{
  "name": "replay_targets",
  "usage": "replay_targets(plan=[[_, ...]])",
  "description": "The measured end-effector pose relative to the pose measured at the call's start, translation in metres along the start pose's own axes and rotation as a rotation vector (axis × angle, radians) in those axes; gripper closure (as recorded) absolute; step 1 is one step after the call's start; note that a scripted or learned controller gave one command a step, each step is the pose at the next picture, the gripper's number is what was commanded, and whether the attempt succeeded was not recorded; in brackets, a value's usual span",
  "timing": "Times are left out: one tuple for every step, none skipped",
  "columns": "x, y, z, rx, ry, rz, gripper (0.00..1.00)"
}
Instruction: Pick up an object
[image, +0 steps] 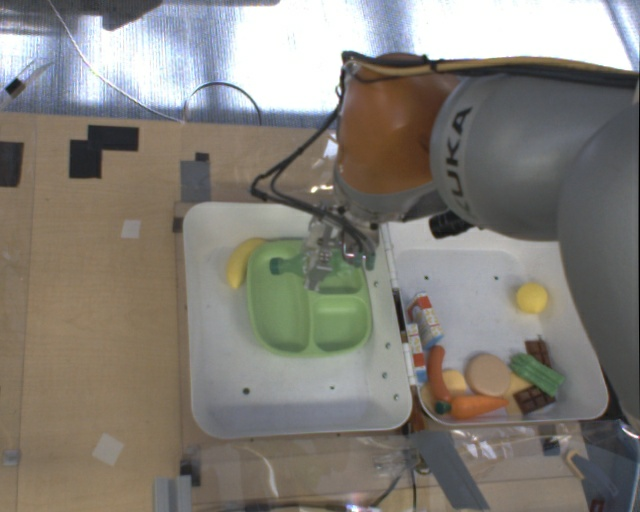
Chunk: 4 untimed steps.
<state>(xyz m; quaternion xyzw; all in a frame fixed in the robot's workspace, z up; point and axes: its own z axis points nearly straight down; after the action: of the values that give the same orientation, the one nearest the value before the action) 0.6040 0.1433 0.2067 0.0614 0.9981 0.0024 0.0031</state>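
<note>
I see the gripper (325, 262) at frame center, over the upper right edge of the green divided tray (305, 310) in the left bin (290, 405); whether it grips anything I cannot tell. A banana (240, 260) lies touching the tray's upper left rim. Bare bin floor opens below the tray.

place: robot lab | signs: kuka arm (500, 130), wooden bench (90, 330), white bins (215, 400), cables (290, 175)
</note>
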Motion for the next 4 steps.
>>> replay_targets(plan=[[-0.049,-0.051,-0.095,0.002,-0.012,-0.094,1.0],[-0.046,-0.177,-0.007,0.005,0.0,-0.367,1.0],[-0.085,-0.178,-0.012,0.003,-0.005,-0.353,1.0],[-0.09,-0.184,-0.032,0.003,-0.006,-0.252,1.0]])
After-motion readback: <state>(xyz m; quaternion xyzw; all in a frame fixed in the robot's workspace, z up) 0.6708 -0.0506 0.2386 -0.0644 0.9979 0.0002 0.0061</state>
